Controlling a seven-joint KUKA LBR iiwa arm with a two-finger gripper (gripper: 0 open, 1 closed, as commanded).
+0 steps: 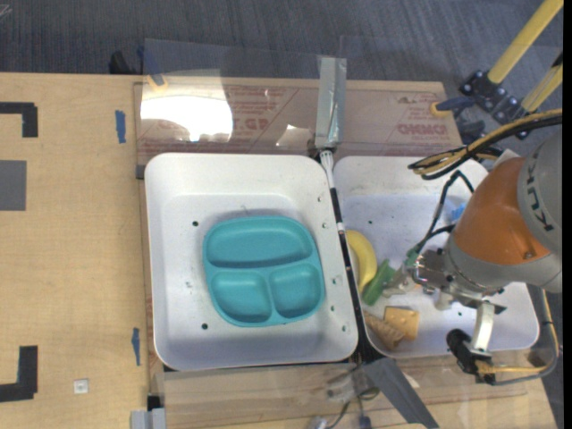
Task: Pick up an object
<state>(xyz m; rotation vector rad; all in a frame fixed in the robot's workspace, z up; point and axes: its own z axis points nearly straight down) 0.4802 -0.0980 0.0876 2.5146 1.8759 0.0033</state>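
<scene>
Dark grey carpet floor (pixel 268 7), light wooden bench (pixel 67 239), blue tape marks (pixel 120 125), glare on clear sheet (pixel 183 114)

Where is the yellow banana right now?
The yellow banana lies in the right-hand shallow white bin, against its left wall beside the divider between the bins. A green object sits right beside it, and a tan piece lies just below.

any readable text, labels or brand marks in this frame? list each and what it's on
"KU": partial dark lettering on the arm's grey shell, cut off at the frame edge.
Red print on the clear panel behind the bins: too blurred to read.
Red print on the panel's right part: too blurred to read.
</scene>
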